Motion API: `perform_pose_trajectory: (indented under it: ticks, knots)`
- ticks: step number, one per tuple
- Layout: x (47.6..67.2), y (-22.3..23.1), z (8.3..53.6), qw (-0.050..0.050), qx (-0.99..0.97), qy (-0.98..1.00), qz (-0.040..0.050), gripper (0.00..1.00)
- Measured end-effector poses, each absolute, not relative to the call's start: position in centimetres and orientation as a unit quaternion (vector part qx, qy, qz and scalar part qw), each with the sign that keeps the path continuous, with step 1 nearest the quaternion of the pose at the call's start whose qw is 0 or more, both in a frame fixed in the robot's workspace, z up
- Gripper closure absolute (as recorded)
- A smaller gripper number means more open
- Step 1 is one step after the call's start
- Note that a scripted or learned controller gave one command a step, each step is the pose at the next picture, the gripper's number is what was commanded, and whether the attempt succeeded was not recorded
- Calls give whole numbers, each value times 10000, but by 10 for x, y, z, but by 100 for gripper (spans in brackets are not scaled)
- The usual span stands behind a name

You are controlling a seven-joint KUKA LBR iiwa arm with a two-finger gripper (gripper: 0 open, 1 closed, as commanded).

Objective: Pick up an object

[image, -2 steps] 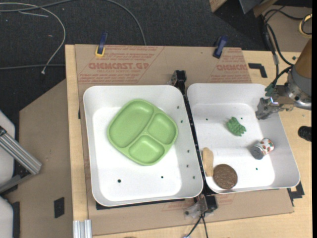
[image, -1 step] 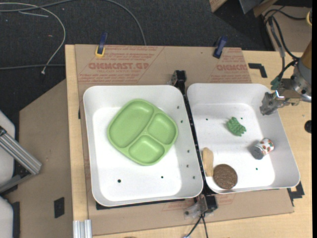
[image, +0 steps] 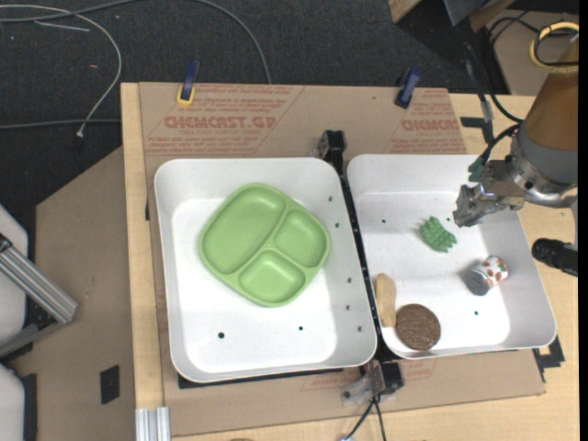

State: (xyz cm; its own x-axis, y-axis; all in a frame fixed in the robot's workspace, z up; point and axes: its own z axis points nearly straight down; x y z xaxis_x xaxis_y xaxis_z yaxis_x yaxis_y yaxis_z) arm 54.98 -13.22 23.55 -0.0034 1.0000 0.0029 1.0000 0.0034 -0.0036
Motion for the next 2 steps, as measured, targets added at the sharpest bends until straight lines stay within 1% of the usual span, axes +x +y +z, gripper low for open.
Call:
perform_pose_trajectory:
  ticks: [1,2]
  knots:
    - [535,-90,239,24,-7053,-7089,-1,100]
    - [529,-37,228,25,-7052,-7090,2,100]
